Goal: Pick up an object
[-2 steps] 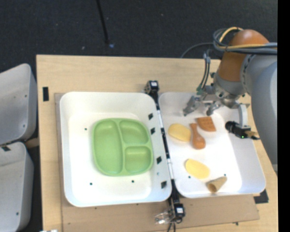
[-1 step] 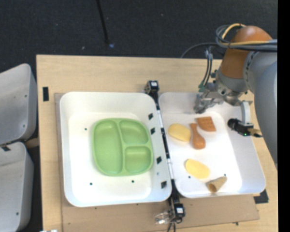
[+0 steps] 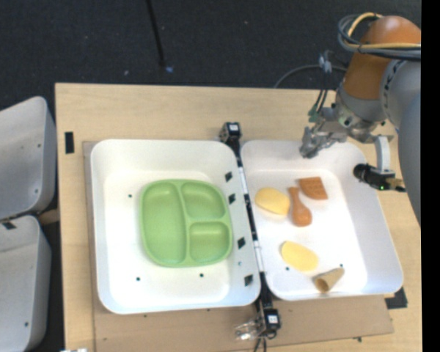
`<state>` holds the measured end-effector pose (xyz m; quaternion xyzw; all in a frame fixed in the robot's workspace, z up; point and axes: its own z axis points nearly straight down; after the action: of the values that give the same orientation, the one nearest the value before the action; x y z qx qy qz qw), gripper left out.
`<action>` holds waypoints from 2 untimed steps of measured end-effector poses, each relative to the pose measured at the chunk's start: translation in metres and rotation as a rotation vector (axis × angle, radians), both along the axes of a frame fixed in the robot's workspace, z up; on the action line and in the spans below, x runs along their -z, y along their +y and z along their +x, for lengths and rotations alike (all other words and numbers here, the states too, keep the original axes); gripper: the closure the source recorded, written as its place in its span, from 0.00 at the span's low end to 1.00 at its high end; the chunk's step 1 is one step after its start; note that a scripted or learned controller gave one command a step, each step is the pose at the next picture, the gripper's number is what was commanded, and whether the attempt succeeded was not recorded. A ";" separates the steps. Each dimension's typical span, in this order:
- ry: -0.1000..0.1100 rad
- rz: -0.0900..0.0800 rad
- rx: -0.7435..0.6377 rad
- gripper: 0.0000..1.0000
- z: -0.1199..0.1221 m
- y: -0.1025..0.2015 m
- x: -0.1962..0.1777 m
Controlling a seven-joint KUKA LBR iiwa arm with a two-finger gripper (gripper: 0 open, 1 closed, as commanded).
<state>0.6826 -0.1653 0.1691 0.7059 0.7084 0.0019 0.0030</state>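
- Gripper (image 3: 310,147) above right bin's (image 3: 374,270) far rim, grasping nothing visible; finger state impossible to tell.
- In that bin: two yellow pieces (image 3: 272,201), drumstick (image 3: 300,208), orange slab (image 3: 312,188), cone (image 3: 328,279).
- Green divided tray (image 3: 185,222) in left bin (image 3: 110,284).

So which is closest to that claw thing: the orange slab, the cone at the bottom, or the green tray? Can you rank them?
From the gripper at the right bin's top edge:
1. Orange slab, just below it in the right bin.
2. Cone, at the right bin's bottom edge.
3. Green tray, over in the left bin.
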 end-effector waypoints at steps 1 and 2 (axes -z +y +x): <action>0.001 0.000 -0.001 1.00 0.006 -0.008 -0.048; 0.002 0.000 -0.002 1.00 0.006 -0.009 -0.092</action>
<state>0.6889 -0.1740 0.2609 0.7051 0.7091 0.0013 0.0024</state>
